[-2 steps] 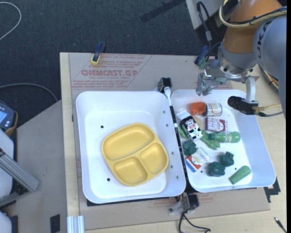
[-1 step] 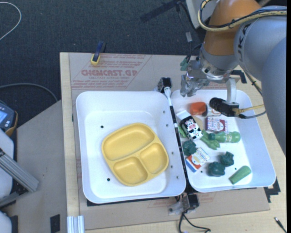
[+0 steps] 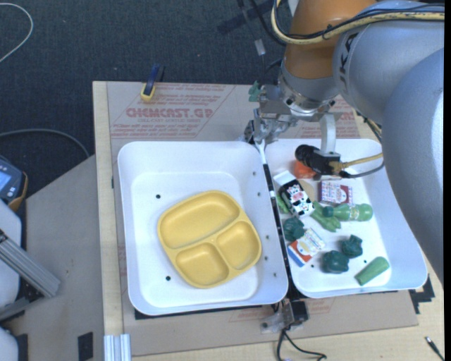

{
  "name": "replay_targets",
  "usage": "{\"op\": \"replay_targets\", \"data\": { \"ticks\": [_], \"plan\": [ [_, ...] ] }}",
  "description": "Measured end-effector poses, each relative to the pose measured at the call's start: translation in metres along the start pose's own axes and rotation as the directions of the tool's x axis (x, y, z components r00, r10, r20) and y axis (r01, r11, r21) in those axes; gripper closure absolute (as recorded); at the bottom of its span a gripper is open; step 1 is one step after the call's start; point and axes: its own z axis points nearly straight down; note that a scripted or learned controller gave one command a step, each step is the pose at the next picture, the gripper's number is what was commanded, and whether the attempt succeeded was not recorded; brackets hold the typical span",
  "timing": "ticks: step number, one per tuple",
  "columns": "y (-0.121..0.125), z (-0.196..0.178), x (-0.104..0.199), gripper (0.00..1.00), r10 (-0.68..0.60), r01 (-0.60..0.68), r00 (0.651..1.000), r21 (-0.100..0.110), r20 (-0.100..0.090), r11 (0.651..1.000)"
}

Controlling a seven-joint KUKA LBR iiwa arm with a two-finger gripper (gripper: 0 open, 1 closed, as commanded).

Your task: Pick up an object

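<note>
Overhead, a grey KUKA arm (image 3: 394, 63) reaches in from the right. Its orange band (image 3: 317, 17) is cut off by the top edge, and its bulk covers the far right corner of the right bin (image 3: 394, 204). The gripper (image 3: 259, 142) points down at the far end of the ridge where the two white bins meet. Whether it is wide or closed cannot be told from this angle, nor whether it touches the rim.

The objects lie crowded in the right bin:
- an orange item (image 3: 301, 170), largely hidden
- a black-and-white spotted piece (image 3: 297, 198)
- a red-and-white packet (image 3: 332, 192), its print too small to read
- a green bottle (image 3: 347, 211) on its side
- three dark green lumps (image 3: 335, 262), too small to identify
- a pale green cylinder (image 3: 371, 270) near the front rim
- a red, white and blue card (image 3: 306, 248)

The left bin (image 3: 134, 211) holds a yellow divided plate (image 3: 208, 240), well apart from the gripper.
</note>
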Motion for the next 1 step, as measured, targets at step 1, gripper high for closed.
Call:
{"op": "replay_targets", "data": {
  "ticks": [1],
  "plan": [
    [0.001, 0.0091, 0.0234, 1.0, 0.004, -0.004, 1.0, 0.004, 0.002, 1.0]
  ]
}}
